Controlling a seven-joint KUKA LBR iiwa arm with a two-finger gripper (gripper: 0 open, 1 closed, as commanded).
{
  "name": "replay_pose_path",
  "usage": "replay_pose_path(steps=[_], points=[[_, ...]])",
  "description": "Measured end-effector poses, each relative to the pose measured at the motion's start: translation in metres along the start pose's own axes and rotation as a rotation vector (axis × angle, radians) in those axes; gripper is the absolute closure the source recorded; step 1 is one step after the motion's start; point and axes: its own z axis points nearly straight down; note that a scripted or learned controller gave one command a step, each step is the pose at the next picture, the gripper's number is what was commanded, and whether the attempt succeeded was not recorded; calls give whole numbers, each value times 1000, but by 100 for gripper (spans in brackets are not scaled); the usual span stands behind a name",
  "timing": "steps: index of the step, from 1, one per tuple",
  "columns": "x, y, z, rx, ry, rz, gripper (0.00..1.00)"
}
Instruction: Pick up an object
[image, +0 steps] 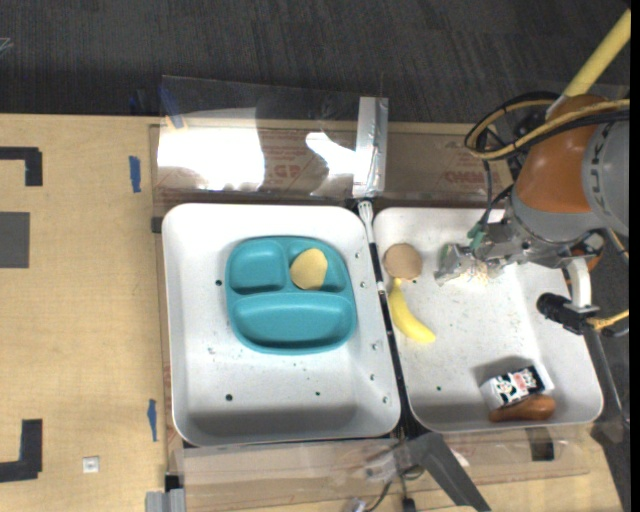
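Brown and round, the potato (403, 261) sits in the right bin (560, 385) just left of my claw (462, 262), whose opening I cannot tell, nothing visibly gripped.

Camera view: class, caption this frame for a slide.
Gripper poised over right bin near brown egg and banana; teal tray in left bin.

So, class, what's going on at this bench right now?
A grey robot arm reaches in from the right, its pincer hovering over the right bin near the back. Nothing shows between its fingers. Just left of it sits a brown egg, with a banana below that and a small carton near the front corner. The left bin holds a teal tray with a yellow ball in one compartment.
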Motion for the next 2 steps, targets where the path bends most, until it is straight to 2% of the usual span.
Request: replay_pose_path(steps=[1,2], points=[[16,-48,-16,3,2,-294,0],[21,54,28,-15,-7,-253,0]])
